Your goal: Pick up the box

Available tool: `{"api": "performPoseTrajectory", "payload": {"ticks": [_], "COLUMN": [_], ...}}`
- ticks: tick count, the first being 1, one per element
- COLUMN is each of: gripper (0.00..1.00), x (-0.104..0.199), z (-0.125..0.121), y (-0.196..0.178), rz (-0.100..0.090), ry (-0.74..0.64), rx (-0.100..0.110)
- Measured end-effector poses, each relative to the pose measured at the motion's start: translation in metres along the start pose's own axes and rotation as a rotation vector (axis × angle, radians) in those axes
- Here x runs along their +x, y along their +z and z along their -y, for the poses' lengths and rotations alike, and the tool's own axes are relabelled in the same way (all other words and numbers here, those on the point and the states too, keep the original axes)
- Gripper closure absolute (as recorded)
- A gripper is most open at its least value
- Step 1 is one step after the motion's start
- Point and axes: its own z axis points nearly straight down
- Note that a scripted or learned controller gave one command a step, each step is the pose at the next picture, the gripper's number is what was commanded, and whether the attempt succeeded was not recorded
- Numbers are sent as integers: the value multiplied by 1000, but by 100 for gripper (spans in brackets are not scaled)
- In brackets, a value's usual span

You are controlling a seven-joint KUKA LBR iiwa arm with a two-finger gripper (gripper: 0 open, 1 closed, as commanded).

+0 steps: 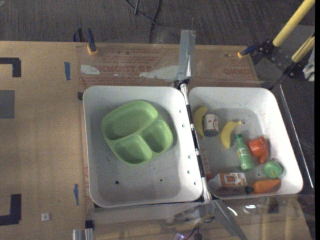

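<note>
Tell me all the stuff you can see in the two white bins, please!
Green plastic divided plate: 1, light green, three compartments, in the left white bin.
Yellow toy bananas: 2, yellow, right white bin; one by its left wall, one near the middle.
Small white can: 1, white with a dark label, between the bananas.
Green toy bottle: 1, green, middle of the right bin.
Orange-red toy cup: 1, orange-red, right of the bottle.
Small green round toy: 1, green, near the right bin's lower right corner.
Orange and white carton box: 1, lying along the right bin's front wall.
Orange toy carrot: 1, orange, right of the box.
</note>
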Motion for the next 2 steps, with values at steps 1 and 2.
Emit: {"api": "performPoseTrajectory", "payload": {"ticks": [1,2], "gripper": [0,100], "x": [1,3], "z": [0,0], "y": [0,-11], "rz": [0,1], "ry": [-1,-4], "rx": [1,-3]}}
